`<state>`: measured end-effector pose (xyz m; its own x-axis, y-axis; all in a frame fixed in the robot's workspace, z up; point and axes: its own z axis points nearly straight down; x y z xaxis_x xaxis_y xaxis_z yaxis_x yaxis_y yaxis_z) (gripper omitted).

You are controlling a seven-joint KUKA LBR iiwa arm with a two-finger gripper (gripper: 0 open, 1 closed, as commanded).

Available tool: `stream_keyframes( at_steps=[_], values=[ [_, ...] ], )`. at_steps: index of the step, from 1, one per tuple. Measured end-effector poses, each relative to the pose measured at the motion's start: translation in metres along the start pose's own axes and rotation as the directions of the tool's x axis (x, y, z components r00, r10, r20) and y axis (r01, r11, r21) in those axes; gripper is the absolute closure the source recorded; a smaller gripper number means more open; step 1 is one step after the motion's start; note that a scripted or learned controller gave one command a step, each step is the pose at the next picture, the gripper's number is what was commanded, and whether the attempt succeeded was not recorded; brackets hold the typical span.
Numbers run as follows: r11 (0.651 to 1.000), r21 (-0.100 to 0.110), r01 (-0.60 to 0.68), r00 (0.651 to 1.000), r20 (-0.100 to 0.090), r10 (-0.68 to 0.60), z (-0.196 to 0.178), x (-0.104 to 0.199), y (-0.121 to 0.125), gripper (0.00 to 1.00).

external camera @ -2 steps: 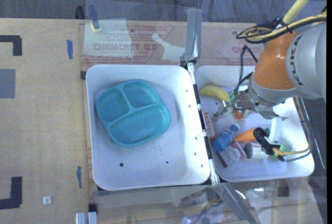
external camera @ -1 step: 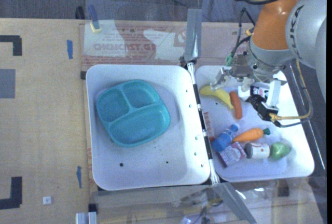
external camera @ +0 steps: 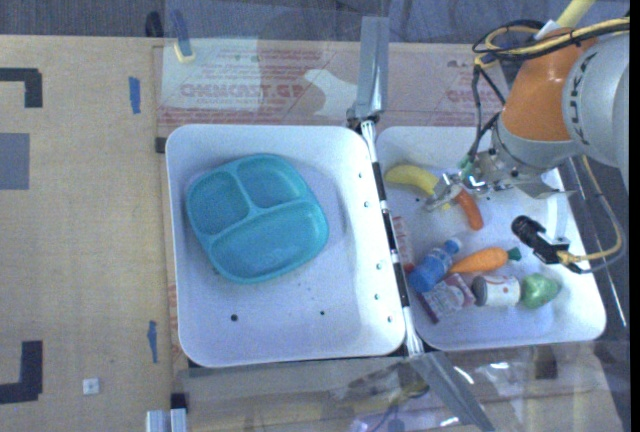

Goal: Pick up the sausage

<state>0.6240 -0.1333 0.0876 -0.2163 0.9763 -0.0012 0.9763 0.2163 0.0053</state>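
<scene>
Looking down from the one camera view, the surface (external camera: 80,220) carries two shallow white bins side by side. The left bin (external camera: 300,320) holds a blue divided plate (external camera: 258,217) toward its far left part. The right bin (external camera: 580,320) holds the clutter: a yellow banana (external camera: 412,178) near its far left corner, and along its near edge a blue bottle (external camera: 436,265), an orange carrot (external camera: 478,261), a small white bottle (external camera: 497,292) and a green toy (external camera: 540,291). The sausage (external camera: 469,210), a short reddish-orange stick, lies in the far half of the right bin, just right of the banana, slanting toward the near edge. The arm (external camera: 560,100) reaches in over the bin's far right corner, and the claw (external camera: 458,186) sits right at the sausage's upper end; whether it is spread or closed I cannot tell, and nothing shows the sausage actually held. As a judgement, the sausage looks like a light toy, fairly stiff with a smooth rounded skin, so it may roll or slip out of a pinch at its tip. Taking it across its narrow width near the middle of its length, clear of the banana, seems the safer hold.
</scene>
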Motion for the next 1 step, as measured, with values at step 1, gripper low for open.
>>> stream_keyframes(
  at_steps=[1],
  values=[
    [1.0,-0.008,-0.003,1.0,0.005,0.003,-0.0127,-0.0025,0.0015,1.0]
  ],
)
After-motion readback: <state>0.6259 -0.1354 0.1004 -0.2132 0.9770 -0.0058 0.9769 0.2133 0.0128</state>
